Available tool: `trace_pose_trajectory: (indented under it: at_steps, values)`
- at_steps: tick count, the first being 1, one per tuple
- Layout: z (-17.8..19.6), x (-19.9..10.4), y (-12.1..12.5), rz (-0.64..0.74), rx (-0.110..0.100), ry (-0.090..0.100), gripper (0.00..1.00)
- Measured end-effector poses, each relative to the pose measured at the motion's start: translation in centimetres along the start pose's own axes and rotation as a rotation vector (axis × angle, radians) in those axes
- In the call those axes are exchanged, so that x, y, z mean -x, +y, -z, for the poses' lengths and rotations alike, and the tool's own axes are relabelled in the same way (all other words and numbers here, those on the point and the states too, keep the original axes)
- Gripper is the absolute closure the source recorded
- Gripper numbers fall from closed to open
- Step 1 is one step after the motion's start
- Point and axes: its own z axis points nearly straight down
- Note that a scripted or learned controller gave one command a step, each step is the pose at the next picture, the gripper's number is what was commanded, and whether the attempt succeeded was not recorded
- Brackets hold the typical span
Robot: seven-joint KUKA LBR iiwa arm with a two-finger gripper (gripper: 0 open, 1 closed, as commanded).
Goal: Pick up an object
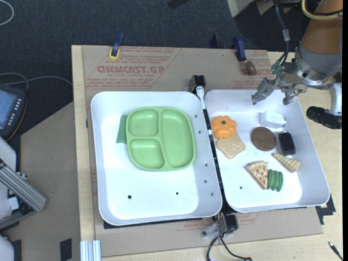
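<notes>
Fingers [276, 94] of the arm [321, 42] stand spread wide apart over the upper edge of the right bin [310, 194], with nothing between them. One fingertip sits toward 9 o'clock, the other toward 3 o'clock. The arm enters at 2 o'clock and is cut off by the frame's top and right edges.

Right bin contents: an orange pumpkin toy [223, 126] at 9 o'clock, touching a tan cracker [230, 146] below it. A brown round disc [263, 138] lies near centre. A white piece [272, 118] sits just below the fingers; it blends into the white bin floor and its shape is hard to make out. A black block [286, 143] lies just beside the disc at 3 o'clock. A pale wedge [287, 162] lies below the block. A pizza slice [258, 173] touches a green ribbed item [274, 180] at 5 o'clock; what the green item is cannot be told.

Left bin [109, 194] holds a green divided plate [160, 138], which partly covers a darker green item [120, 129] at its 9 o'clock edge.

Both bins rest on a counter [163, 64] covered in printed cardboard.
</notes>
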Motion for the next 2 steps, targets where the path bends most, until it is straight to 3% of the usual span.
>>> trace_pose_trajectory:
  at_steps: [1,2]
  values:
    - [0.9,0.0,0.2,0.002,0.015,-0.002,0.0]
    - [-5.3,-0.4,0.6,0.004,0.011,-0.002,0.0]
